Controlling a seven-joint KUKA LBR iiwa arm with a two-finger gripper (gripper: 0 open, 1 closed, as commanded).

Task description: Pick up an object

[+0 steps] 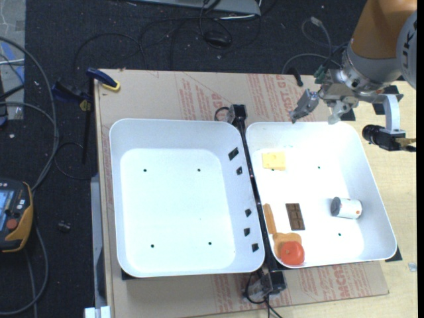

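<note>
Two shallow white plastic bins with rounded corners sit side by side on a sheet of brown cardboard printed with red lettering. The left bin (126, 177) has a smooth, matte floor marked by four small dark dots. The right bin (371, 177) holds the objects.

A flat, pale yellow square block (274, 160) lies near the right bin's upper left, apart from the rest. A small dark brown rectangular block (295, 216) lies flat toward the bin's lower middle. Just left of it, a thin orange stick-shaped piece (270, 218) runs along the bin's left wall down to a tan patch, and a round red-orange ball-like object (291, 252) sits in the lower left corner, touching that patch. A short white cylinder with a dark grey end (346, 208) lies on its side toward the right, well apart from the others.

The gripper (319, 106) hangs above the upper rim of the right bin, over the cardboard rather than the bin floor. Its two metal fingers are spread well apart, with nothing between them and touching nothing. Above it the arm shows grey casing and a glossy orange band.

A blue and yellow clamp (103, 79) grips the cardboard's upper left corner.
</note>
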